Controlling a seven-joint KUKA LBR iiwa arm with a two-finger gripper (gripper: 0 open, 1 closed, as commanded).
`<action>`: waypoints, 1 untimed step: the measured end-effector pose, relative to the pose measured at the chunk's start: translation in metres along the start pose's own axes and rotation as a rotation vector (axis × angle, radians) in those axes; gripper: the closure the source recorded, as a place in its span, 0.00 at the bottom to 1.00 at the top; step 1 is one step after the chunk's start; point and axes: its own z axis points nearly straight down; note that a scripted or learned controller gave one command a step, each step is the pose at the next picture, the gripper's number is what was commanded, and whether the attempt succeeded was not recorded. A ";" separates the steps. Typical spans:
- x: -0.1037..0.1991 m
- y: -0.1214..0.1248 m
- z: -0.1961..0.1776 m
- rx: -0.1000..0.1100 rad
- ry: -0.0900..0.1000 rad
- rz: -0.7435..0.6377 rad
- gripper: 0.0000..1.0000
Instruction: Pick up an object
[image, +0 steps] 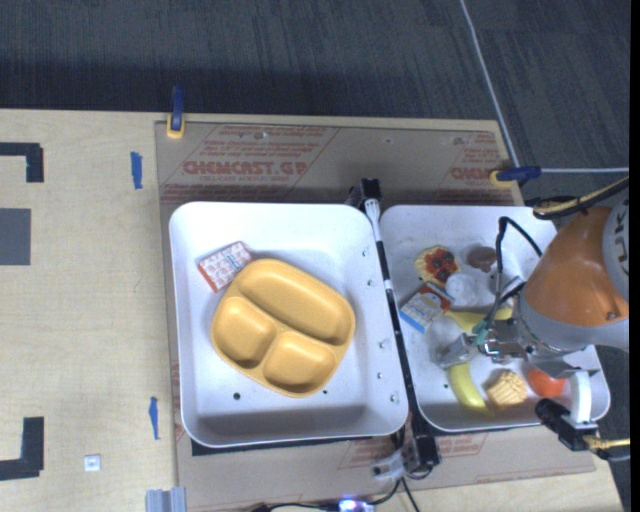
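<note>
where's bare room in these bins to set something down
Left bin: bare floor right of the yellow tray, up to the dividing wall, and along the front. Right bin: crowded with the banana and small items under the arm.

I see a pale wood counter (80, 330) with black and blue tape marks, printed cardboard (250, 160) beneath the bins, and dark grey carpet (300, 50) beyond, evenly lit
</note>
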 end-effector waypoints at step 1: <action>-0.001 0.002 -0.011 -0.007 -0.004 0.001 1.00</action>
